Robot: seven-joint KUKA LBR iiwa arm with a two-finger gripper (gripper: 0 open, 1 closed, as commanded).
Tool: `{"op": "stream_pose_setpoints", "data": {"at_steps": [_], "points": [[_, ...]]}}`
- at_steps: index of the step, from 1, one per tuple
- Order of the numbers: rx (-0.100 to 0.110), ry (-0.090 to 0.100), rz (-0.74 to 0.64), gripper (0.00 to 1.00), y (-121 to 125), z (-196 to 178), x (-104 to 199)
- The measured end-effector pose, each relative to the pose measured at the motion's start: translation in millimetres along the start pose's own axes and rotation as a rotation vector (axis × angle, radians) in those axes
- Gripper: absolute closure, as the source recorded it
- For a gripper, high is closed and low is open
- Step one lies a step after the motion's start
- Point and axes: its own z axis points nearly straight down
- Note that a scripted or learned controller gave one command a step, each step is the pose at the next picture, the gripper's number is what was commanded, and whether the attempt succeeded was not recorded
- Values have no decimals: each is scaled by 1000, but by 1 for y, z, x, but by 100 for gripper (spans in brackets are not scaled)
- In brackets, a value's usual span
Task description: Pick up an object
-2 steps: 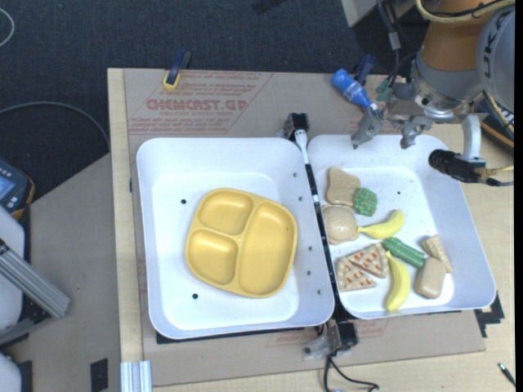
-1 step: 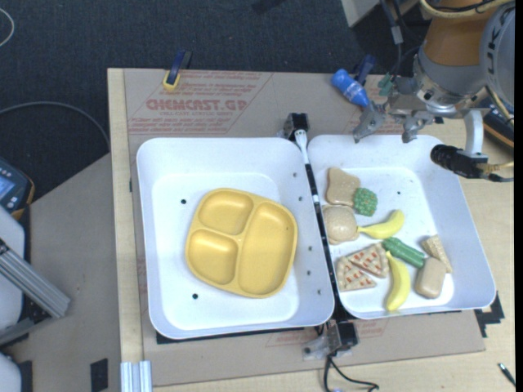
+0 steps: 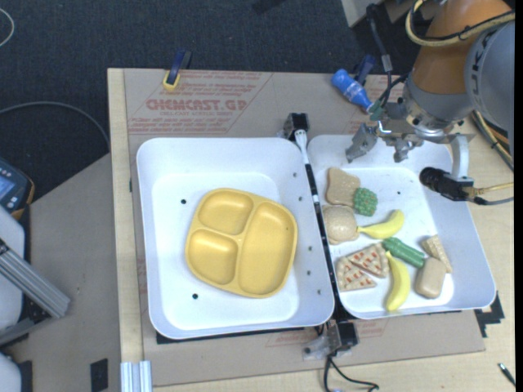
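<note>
Overhead view of the table with 2 white bins. The end effector hangs over the right bin at its 12 o'clock rim, fingers spread apart and holding nothing. Toy foods fill this bin: broccoli, 2 bananas, pizza slice. The left bin holds a yellow divided plate.

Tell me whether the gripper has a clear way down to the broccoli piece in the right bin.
Probably yes. The gripper hangs over the far end of the right bin, and the broccoli lies just nearer, top uncovered. A tan piece touches its left side and a banana lies close, so the fingers have little room.
</note>
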Motion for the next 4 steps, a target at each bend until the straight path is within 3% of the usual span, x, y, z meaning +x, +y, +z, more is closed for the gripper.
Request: {"op": "stream_pose_setpoints", "data": {"at_steps": [1,2,3,4], "points": [[1,0,0,0,0,60,-8],[-8,1,0,0,1,96,-7],[-17,0,-1,100,4,81,-7],[-15,-2,-1,100,7,37,-5]]}}
